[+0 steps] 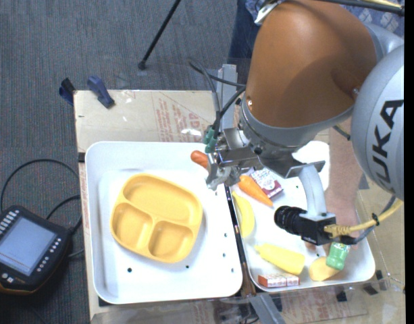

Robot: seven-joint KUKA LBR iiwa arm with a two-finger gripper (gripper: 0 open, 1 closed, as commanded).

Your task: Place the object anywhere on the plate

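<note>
**Plate lies left of the wrist**

The arm [308, 66] looms over the seam between the bins. The yellow plate [156, 218] sits in the left bin, left of the jaws [217, 171]. An orange carrot-like piece [199, 158] pokes out beside them; whether they grip it, I cannot tell.

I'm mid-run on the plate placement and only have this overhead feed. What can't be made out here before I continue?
- Gripper: in the camera view the wrist covers it, so finger state and any held object are unclear.
- Right bin: its far half is hidden under the arm.
- Carrot: partly covered by the wrist; another orange piece peeks out, identity unclear.
- Small box: label too small to read.
- Yellow plate: in full view.
</note>
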